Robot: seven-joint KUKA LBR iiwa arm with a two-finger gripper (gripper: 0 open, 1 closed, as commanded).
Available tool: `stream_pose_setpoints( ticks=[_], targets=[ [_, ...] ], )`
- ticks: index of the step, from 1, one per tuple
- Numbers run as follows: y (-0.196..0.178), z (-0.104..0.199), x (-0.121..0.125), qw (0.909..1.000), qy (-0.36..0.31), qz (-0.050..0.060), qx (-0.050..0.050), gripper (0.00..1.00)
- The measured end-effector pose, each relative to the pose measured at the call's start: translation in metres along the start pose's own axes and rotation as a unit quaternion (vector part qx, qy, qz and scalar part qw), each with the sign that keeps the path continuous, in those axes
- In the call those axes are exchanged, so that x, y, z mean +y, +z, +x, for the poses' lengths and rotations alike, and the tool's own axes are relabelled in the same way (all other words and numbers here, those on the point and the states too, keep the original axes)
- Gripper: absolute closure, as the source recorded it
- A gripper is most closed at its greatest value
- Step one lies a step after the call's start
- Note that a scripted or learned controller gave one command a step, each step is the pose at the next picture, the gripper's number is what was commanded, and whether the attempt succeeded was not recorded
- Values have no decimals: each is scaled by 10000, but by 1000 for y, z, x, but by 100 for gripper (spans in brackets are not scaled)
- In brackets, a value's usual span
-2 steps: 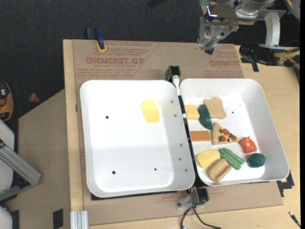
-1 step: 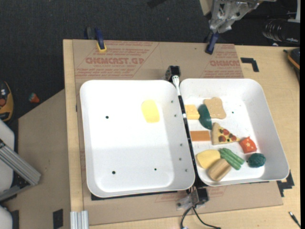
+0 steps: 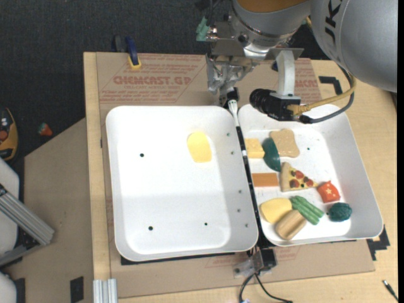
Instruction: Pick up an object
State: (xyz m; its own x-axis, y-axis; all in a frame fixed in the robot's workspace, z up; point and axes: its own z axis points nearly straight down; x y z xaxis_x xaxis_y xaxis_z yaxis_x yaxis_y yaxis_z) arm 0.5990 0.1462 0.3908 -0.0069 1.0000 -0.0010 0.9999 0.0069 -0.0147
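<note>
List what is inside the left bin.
The left bin holds one pale yellow food piece, lying flat near its upper right. Four small dark dots mark its floor. Nothing covers any part of the bin.

Red lettering on the cardboard sheet (image 3: 158, 77) beyond the bins reads "CHEMCAST GP", and it repeats half-hidden at the far right. Large dark letters on my arm (image 3: 360, 24) are cut off; I make out "K".

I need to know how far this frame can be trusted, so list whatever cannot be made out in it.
- Gripper: in the camera view its tips are small and dark at the far rim between the bins; what state it is in is unreadable.
- Arm: cut off by the top edge.
- Teal piece: partly covered by the tan slice; shape unclear.
- Object: cut off by the left edge.
</note>
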Motion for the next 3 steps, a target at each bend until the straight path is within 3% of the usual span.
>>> stream_pose_setpoints(
  ticks=[1,2,3],
  targets=[
    [-151,22,-25,9999,10,-167,39,100],
    [-5,43,-77,10000,15,18,-17,100],
    [-153,59,-91,9999,12,-162,47,100]
  ],
)
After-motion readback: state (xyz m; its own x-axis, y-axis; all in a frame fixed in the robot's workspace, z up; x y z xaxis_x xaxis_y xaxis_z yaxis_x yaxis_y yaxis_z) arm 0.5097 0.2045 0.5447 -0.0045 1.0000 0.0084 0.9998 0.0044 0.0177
